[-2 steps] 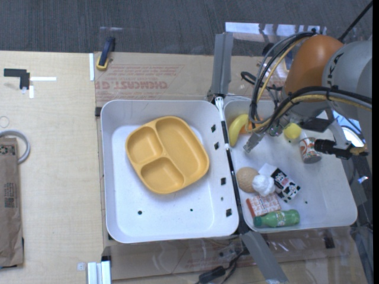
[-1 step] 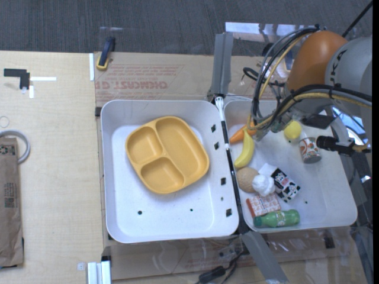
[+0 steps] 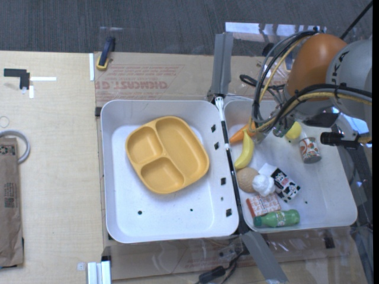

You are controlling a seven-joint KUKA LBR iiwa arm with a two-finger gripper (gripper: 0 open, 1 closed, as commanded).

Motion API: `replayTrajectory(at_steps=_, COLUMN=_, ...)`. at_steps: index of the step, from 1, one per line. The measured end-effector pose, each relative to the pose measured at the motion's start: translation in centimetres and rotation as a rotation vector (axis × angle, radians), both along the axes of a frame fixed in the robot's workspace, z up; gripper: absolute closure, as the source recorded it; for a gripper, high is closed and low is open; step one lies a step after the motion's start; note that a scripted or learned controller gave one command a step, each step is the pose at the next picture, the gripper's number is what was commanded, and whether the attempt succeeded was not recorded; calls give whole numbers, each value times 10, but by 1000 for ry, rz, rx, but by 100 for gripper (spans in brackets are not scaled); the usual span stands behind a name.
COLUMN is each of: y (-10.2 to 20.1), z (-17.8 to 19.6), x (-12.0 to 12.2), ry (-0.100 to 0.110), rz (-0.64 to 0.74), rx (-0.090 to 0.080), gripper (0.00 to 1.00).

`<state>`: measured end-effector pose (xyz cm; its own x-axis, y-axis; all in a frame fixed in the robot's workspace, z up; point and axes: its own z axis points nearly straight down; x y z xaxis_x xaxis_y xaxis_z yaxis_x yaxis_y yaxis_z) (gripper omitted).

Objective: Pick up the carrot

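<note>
claw (image 3: 267, 129) sits right over the carrot (image 3: 238, 136), can't tell its state under those cables. banana (image 3: 244, 151) touches it, so it might snag that instead.

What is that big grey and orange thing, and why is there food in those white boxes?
It is a robot arm, seen from one camera looking down from above. The arm reaches in from the right over two shallow white bins. The left bin holds a yellow divided plate. The right bin holds pretend food: an orange carrot, a banana, a green bottle, a small can and a few other bits. The robot's job is to pick up the carrot. Its gripper hangs low near the carrot, but cables hide it, so I cannot say whether it has grabbed anything.
</note>
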<state>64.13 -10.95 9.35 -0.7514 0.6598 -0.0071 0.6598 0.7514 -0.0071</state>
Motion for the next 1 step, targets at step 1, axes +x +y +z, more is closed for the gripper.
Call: replayTrajectory(at_steps=1, y=-7, z=95, x=-11, ry=-4, rz=-378, rx=8, gripper=100)
